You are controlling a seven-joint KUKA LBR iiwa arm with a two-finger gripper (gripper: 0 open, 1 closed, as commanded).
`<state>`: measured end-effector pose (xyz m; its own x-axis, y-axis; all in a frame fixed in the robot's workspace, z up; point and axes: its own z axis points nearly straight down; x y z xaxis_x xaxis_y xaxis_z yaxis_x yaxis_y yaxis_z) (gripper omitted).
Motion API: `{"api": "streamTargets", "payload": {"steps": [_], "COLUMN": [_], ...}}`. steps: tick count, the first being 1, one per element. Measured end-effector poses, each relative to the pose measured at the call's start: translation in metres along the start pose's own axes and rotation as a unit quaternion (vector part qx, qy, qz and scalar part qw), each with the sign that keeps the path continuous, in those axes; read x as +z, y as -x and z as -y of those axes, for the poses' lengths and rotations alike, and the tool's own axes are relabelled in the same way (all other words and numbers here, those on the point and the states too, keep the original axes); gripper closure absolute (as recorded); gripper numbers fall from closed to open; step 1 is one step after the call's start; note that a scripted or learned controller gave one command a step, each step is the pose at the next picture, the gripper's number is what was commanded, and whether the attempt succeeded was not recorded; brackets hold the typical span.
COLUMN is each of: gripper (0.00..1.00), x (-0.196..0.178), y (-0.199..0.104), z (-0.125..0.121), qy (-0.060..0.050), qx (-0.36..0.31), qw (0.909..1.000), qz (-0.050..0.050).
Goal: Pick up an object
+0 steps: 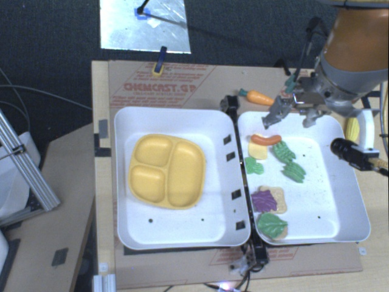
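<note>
My gripper (293, 115) hangs over the far rim of the right bin (340, 215), open, with nothing between its fingers. Just below its left finger lies an orange-red sausage (266, 140) on a pale yellow block (258, 151). Green leafy pieces (283, 151) (294, 173) lie beside them, and a smaller green piece (254, 166) sits by the divider. Nearer the front are a purple piece (264, 200) on a slice of toast (278, 201) and a green leaf (271, 225).
The left bin (130, 224) holds a yellow divided plate (166, 170). A toy carrot (258, 97) lies outside the bins behind the right one. A yellow corn cob (351, 128) sits at the right bin's far right rim. The arm fills the upper right.
</note>
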<state>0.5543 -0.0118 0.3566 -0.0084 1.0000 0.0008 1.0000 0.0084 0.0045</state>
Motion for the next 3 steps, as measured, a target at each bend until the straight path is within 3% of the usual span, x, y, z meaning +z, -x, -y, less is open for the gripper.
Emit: {"api": "streamTargets", "payload": {"steps": [1, 2, 3], "gripper": [0.00, 0.00, 1.00], "x": [-0.009, -0.042, -0.052], "y": [-0.052, -0.124, -0.121], "z": [0.039, 0.067, 0.065], "qy": [-0.002, 0.000, 0.001], "qx": [0.000, -0.001, 0.000], "qw": [1.0000, 1.0000, 1.0000], "qz": [0.000, -0.001, -0.001]}}
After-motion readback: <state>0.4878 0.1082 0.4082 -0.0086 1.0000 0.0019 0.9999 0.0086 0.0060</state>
